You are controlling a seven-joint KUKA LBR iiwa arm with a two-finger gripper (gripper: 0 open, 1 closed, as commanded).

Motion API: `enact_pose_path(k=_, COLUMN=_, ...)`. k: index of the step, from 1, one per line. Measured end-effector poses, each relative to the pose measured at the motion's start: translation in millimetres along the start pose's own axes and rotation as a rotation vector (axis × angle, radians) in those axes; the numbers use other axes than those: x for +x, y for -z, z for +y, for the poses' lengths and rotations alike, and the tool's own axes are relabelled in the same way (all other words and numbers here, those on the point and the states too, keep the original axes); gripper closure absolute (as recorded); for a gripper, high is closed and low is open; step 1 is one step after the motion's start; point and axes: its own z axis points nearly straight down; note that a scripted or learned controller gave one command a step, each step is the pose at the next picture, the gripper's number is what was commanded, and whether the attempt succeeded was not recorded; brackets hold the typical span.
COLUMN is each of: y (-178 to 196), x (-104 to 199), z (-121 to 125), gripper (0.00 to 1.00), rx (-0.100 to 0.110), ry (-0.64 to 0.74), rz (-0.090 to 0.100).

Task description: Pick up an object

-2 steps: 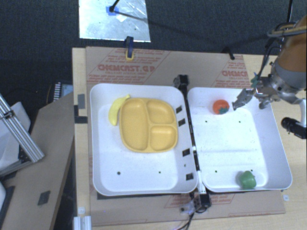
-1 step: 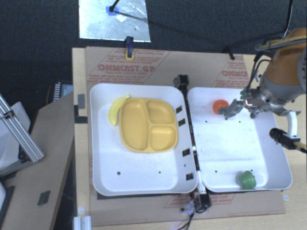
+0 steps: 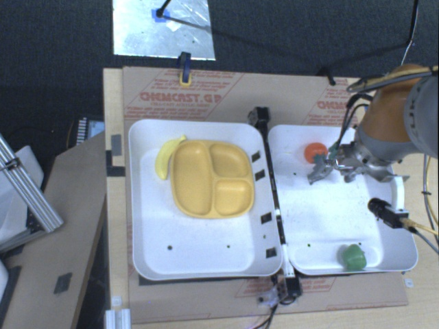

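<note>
Camera view has my gripper [image 3: 322, 172] low in the right bin [image 3: 322, 245], touching the orange ball [image 3: 315, 151], likely lining up a grab; grip I cannot tell.

Grey arm with orange band [image 3: 387, 108] reaches in from right, wrist bent low; metal two-finger gripper [image 3: 319, 171] points left, fingers' state unclear.

White bins [image 3: 147, 252]: smooth, slightly glossy plastic. Yellow divided tray [image 3: 209, 180]: matt plastic. Bench board [image 3: 226, 91]: brown printed cardboard. Square sheet [image 3: 164, 19] beyond: shiny, crinkled metal foil. Gripper [image 3: 322, 172]: bare grey metal.
</note>
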Motion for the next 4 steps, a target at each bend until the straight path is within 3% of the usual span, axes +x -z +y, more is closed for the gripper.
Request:
enact_pose_path(k=1, y=-42, x=1, z=0, gripper=0.0, rx=0.0, ry=-0.001, rz=0.0)
enact_pose_path(k=2, y=-29, x=0, z=1, gripper=1.0, rx=-0.006, ry=-0.002, rz=-0.002)
enact_pose_path(k=4, y=87, x=-8, z=1, gripper=1.0, rx=-0.009, ry=0.001, rz=-0.003)
